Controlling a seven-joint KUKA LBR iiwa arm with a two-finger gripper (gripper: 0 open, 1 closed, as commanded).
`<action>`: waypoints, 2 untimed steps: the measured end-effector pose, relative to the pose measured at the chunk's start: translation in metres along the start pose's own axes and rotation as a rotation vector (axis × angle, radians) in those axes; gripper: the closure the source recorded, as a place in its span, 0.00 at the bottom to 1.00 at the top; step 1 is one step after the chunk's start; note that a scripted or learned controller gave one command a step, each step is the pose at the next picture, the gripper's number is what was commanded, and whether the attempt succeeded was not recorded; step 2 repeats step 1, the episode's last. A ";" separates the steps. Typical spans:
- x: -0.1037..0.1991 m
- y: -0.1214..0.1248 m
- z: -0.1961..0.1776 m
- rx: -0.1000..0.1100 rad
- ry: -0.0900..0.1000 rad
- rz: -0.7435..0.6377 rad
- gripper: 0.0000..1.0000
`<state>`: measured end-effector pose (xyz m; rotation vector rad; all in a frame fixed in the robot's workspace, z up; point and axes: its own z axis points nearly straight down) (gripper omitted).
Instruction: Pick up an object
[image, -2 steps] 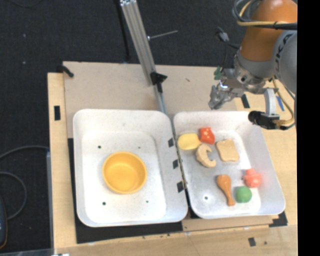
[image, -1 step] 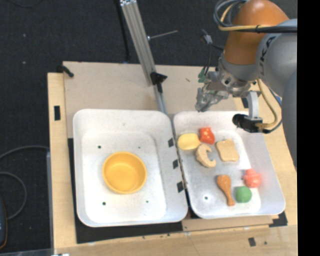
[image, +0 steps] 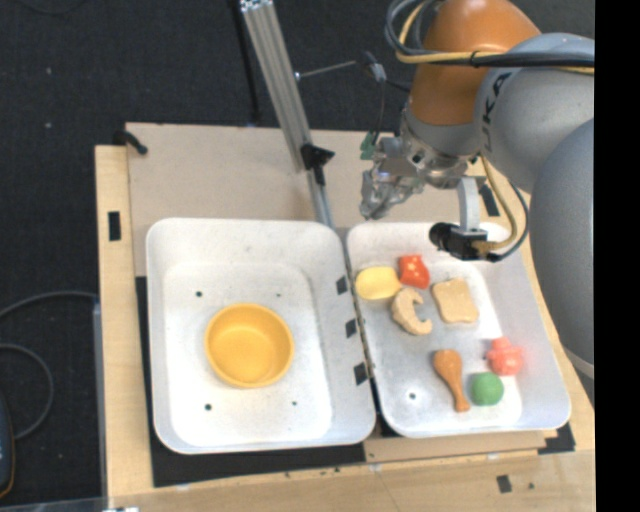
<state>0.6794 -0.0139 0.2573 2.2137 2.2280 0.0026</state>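
Objects (image: 455, 300) are all seen lying in the right bin (image: 545, 405), nothing lifted; claw (image: 383, 197) state can't be told.

In your right bin lie a yellow lemon (image: 377, 283), red strawberry (image: 413, 270), toast (image: 455, 301), mushroom (image: 410, 312), drumstick (image: 451, 377), green ball (image: 487, 389) and pink piece (image: 505, 357).

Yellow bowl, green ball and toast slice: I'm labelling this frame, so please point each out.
yellow bowl (image: 249, 345): camera view, inner floor of the bowl.
green ball (image: 487, 389): camera view, its top centre.
toast slice (image: 455, 301): camera view, middle of its flat face.
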 end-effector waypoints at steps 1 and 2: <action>0.052 -0.009 -0.005 0.002 0.001 -0.001 1.00; 0.052 -0.009 -0.005 0.002 0.001 -0.001 1.00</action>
